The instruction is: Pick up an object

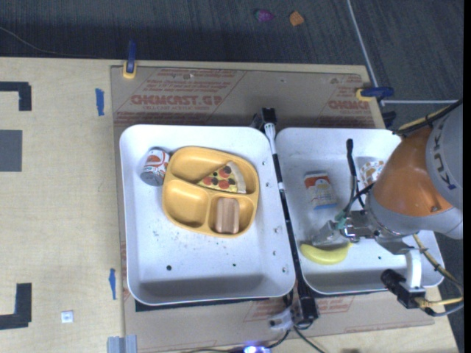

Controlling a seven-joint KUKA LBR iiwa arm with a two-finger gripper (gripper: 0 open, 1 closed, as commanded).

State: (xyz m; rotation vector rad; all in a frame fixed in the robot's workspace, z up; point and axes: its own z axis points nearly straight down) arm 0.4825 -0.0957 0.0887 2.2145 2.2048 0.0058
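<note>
My gripper (329, 235) is low in the right bin (368, 279), near its front. It hangs just above a yellow banana (324, 254) that lies on the bin floor. A white and red carton (319, 190) lies a little behind the gripper. A white and orange packet (370, 170) sits at the back, partly behind the arm's orange band (412, 182). Nothing is visibly lifted off the floor.
The left bin (199, 271) holds a yellow divided plate (210, 190) with a toy pizza slice (224, 176) and a sausage (226, 215), plus a crushed can (154, 165) at the back left. A black cable (351, 169) runs over the right bin.
</note>
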